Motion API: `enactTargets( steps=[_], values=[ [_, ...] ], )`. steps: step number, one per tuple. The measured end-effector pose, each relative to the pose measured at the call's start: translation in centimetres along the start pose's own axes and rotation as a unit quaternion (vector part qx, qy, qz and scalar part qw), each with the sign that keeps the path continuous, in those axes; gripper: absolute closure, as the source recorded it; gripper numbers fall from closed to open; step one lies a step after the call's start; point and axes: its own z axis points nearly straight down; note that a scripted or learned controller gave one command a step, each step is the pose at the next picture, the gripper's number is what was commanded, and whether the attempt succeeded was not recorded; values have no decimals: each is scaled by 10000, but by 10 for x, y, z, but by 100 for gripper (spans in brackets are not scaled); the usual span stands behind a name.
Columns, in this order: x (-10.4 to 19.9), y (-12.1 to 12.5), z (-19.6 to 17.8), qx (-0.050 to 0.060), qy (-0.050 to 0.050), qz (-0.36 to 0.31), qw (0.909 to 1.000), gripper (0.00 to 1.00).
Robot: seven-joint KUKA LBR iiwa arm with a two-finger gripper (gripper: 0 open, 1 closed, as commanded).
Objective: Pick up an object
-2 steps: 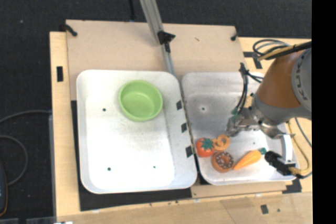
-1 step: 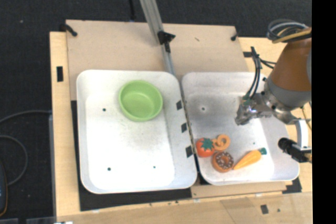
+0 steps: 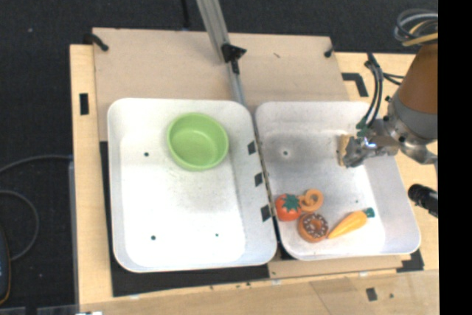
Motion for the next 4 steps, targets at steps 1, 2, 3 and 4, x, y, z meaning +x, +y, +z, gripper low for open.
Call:
enactTargets(
  steps=[1,2,3,4],
  values=[
    [-1,2,-35,5,2,-7,10000,100],
    [51,15,-21,35,16,-17,10000,100],
    [107,31,-22,33,10,4,10000,100],
    [157,56,-25,23,18,-21,10000,100]
  ],
)
